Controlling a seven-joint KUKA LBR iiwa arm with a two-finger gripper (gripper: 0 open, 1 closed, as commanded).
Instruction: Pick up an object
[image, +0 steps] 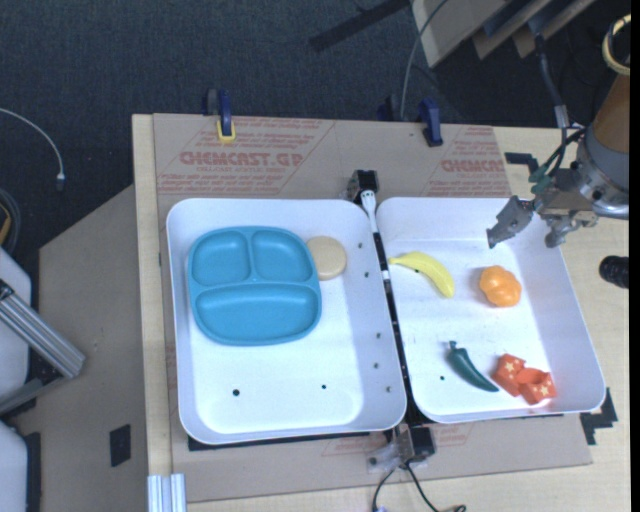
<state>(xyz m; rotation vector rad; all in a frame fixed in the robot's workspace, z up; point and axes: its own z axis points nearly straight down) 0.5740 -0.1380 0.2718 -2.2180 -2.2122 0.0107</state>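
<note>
Seen from above at a slant: two shallow white plastic bins side by side on a pale wooden counter. Reaching in from the right, a grey two-finger gripper hovered over the upper part of the right-hand white bin, its two dark fingers spread apart and released, nothing between them.

Nearest below the gripper, a small round orange fruit-shaped toy — probably the easiest target. Best handled, judging from the layout, by centring above it, coming straight down and closing on its widest part, since a rounded shape could squirt out of an off-centre pinch.

Elsewhere in that bin: a curved yellow toy banana to the left of the orange toy, a dark green toy pepper lower down, and a lumpy red toy just beside it near the lower right corner. All well apart from the orange toy, so little in the way of the descent.

In the left-hand white bin: a blue plastic plate with three compartments, with a pale round disc touching its right edge.
</note>
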